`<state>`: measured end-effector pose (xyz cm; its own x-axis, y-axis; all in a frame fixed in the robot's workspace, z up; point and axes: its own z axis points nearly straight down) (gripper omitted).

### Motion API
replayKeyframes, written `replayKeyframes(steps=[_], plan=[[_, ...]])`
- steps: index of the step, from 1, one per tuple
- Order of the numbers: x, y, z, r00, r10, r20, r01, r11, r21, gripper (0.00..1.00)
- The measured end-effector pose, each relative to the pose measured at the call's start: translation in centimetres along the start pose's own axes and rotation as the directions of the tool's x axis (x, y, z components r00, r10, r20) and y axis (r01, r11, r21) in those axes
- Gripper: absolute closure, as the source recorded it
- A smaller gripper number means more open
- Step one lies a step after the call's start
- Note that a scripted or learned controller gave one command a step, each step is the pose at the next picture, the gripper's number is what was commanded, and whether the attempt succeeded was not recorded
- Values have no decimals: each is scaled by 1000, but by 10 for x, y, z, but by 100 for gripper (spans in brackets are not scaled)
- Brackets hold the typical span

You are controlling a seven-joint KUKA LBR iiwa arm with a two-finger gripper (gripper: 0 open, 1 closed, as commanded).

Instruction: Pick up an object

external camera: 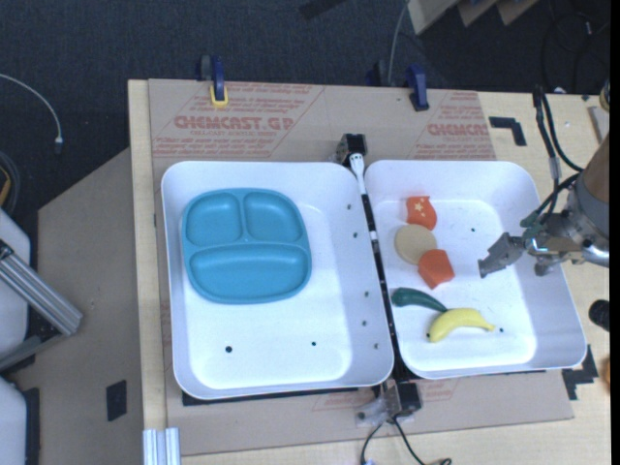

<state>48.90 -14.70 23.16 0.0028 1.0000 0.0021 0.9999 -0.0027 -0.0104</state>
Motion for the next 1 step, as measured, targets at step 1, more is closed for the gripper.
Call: replayKeyframes(steps=[1], plan=[[0, 2, -5, 1000, -3, 2, 3, 1000, -10, 0]])
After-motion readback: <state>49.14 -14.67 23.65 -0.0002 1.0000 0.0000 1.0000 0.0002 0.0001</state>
